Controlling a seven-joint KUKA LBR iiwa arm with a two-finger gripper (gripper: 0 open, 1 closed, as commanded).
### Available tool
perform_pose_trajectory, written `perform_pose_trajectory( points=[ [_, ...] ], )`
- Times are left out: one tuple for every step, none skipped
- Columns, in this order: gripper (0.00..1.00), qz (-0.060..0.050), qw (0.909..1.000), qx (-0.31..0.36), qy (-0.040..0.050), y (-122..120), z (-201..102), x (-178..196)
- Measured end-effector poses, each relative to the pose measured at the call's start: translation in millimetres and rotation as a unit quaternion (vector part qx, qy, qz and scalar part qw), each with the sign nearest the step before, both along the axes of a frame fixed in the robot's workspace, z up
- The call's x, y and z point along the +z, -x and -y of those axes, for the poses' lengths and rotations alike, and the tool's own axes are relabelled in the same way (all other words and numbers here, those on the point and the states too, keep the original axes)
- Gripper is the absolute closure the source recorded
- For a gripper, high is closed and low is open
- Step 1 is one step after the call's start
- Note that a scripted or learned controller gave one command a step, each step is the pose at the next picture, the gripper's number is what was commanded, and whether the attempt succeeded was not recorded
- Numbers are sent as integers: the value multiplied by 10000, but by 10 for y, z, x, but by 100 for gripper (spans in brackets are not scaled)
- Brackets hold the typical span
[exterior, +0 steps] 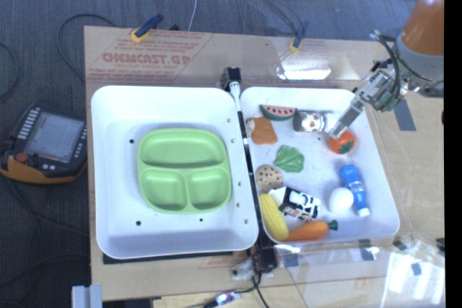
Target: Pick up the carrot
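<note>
The orange carrot (307, 231) with a green stub lies along the near wall of the right bin (385, 184), beside a yellow corn cob (271, 216). My gripper (338, 129) hangs at the bin's far right side, well away from the carrot, with its tip just above a red tomato (344, 143). Its fingers look pressed together into one narrow tip with nothing between them.
The right bin also holds a watermelon slice (278, 112), a small can (310, 122), a brown pastry (263, 131), a green leaf (289, 159), a cookie (268, 176), a black-and-white carton (299, 203), a white egg (341, 199) and a blue bottle (354, 187). A green divided tray (184, 169) sits in the left bin (108, 155).
</note>
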State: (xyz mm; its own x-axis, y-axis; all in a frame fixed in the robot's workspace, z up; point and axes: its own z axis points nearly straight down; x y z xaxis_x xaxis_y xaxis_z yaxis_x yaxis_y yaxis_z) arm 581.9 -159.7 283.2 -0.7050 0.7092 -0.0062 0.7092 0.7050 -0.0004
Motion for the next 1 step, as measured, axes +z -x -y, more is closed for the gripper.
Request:
perform_pose_trajectory(
  points=[
    [0, -71, 10000, 33, -33, 648, -349, -1105]
  ],
)
